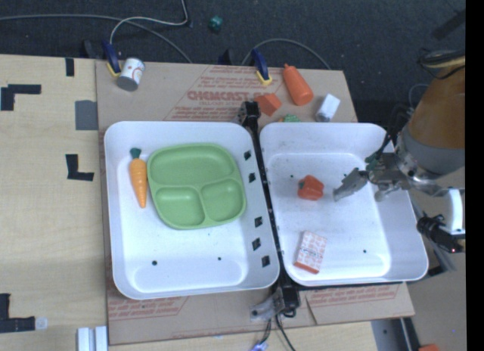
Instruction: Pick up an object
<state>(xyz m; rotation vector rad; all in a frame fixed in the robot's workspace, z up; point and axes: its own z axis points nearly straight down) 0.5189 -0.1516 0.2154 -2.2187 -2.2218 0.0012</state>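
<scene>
Across the bench: bench carries a sheet of printed cardboard, likely there to give both bins a level footing.
Left bin: left bin sits touching its neighbour along the middle seam, so the arm can reach either from one stance.
Right bin: right bin lies closest to the arm, which comes in over its right wall; a pick here looks the natural choice.
Arm: arm leans in from the right, grey with its orange band high, wrist lowered toward the bin floor.
Green plate: green plate, with three compartments, lies flat in the far half of the left bin, taking most of the room there.
Carrot: toy carrot rests just left of the plate, squeezed against the bin's left side.
Card packet: card packet lies flat near the front of the right bin, well apart from the claw.
Claw: claw points left, low over the right bin; I cannot tell how wide it stands, and nothing shows between its tips.
Task's thing: red-orange block sits on the right bin's floor just left of the claw, apart from it; judged the likely target, not yet grasped.
Strays: orange bottle and small white cube lie beyond the bins' far edge.
</scene>
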